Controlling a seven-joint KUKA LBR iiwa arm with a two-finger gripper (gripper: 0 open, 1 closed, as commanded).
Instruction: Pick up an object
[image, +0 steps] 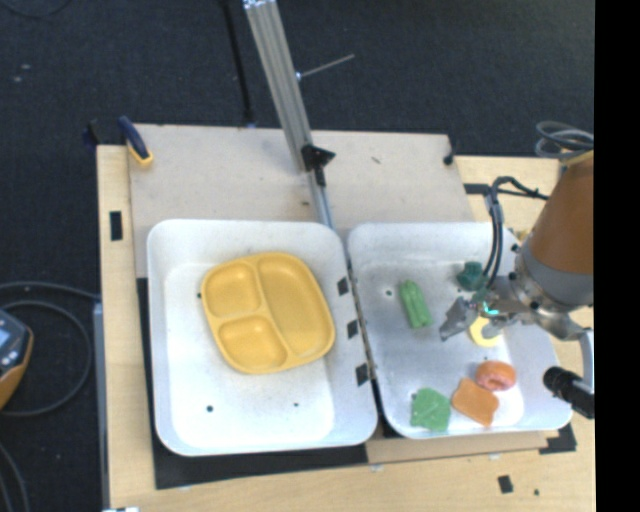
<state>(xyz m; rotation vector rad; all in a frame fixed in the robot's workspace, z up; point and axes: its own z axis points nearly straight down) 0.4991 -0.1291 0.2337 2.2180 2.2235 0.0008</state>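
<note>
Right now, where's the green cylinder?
The green cylinder lies in the right bin, upper left part, near the divider between the bins. The pincer is just to its right, not touching it.

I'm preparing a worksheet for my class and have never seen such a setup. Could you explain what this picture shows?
One camera, fixed above a bench, looks down at a slant. The grey robot arm with an orange band reaches in from the right; its end effector hangs over the right shallow white bin. That bin holds a green cylinder, a flat green piece, an orange block, a reddish round piece and a yellow ring. The left white bin holds a yellow divided plastic plate. Nothing is visibly gripped.
</note>
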